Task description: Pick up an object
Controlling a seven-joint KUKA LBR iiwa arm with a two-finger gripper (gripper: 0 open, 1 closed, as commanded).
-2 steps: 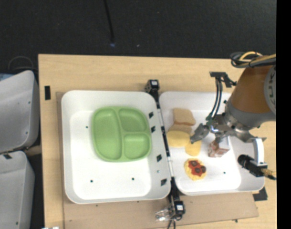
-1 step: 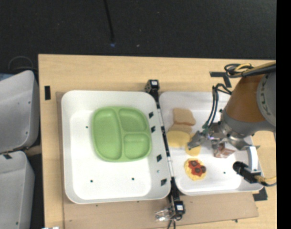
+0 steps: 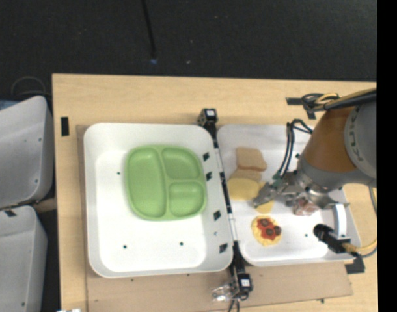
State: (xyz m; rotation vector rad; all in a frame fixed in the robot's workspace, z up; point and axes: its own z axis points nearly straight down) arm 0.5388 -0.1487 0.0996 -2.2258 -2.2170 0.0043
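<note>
- Camera view: the desk [image 3: 68, 103] carries two shallow white bins side by side.
- The left bin [image 3: 107, 239] holds a green divided plate [image 3: 164, 182], lying flat near its centre.
- The right bin [image 3: 286, 255] holds several small food-like objects: a tan bread slice [image 3: 250, 158] at the upper left, a pale yellow round piece [image 3: 243, 188] just below it, and a small pizza with red spots [image 3: 267, 231] toward the lower middle.
- The arm [image 3: 335, 145] reaches in from the right, and the hand [image 3: 271, 195] is low in the right bin.
- The hand lies just right of the yellow piece and above the pizza; whether it grips anything cannot be told.
</note>
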